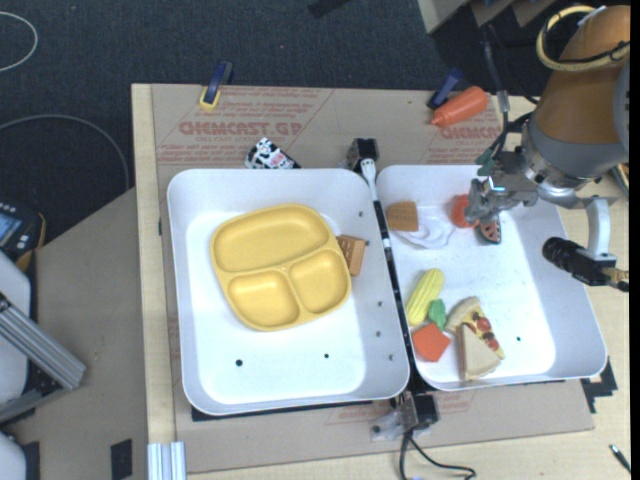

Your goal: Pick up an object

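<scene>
Gripper: the gripper (487,215) hangs over the far edge of the right bin (560,308); whether it is open or shut cannot be told from this angle.
Contact: a small red object (460,211) sits just beside it and a dark-red piece (490,231) lies right under it; whether either is touched is unclear.
Arm: the grey arm (578,108), orange-banded, enters over the bench's far right corner.
Right bin, far edge: a brown square piece (402,216) beside a crumpled white item (432,231).
Right bin, near edge: a toy corn cob (425,292), a green piece (438,313), a red block (432,342) and a toy pizza slice (476,337), clustered together.
Left bin: a yellow divided plate (280,265) at the centre of the left bin (200,368), a brown piece (351,253) touching its right side.
Bench: a wooden board (150,218) with red lettering, an orange clamp (460,106) and a blue-and-yellow clamp (213,85) on its far edge.
Room: dark carpet (100,28) beyond.
</scene>
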Available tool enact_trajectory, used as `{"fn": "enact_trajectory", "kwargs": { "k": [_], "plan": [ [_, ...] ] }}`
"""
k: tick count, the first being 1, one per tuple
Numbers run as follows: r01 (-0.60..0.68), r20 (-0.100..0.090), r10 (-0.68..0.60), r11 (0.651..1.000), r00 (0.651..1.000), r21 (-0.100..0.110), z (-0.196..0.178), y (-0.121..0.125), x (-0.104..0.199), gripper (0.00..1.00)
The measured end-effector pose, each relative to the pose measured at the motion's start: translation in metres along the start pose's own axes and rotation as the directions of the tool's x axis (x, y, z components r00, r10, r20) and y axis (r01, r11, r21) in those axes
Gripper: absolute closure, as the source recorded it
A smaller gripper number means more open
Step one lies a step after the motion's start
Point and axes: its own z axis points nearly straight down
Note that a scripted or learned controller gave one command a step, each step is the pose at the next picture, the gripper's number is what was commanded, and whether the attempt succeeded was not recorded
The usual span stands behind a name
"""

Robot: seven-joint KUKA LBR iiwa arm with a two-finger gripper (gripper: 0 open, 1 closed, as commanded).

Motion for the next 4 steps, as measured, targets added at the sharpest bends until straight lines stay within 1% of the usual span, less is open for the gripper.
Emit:
{"fn": "enact_trajectory", "kwargs": {
  "k": [1,2,3,4],
  "plan": [
    [0.001,-0.003,-0.001,1.000,1.000,0.012,0.008,-0.041,0.033,1.00],
    [0.004,-0.004,-0.004,1.000,1.000,0.011,-0.003,-0.070,0.078,1.00],
    [-0.002,-0.002,0.002,1.000,1.000,0.010,0.000,-0.073,0.070,1.00],
    [-0.001,-0.001,0.001,1.000,1.000,0.005,-0.006,-0.067,0.069,1.00]
  ]
}}
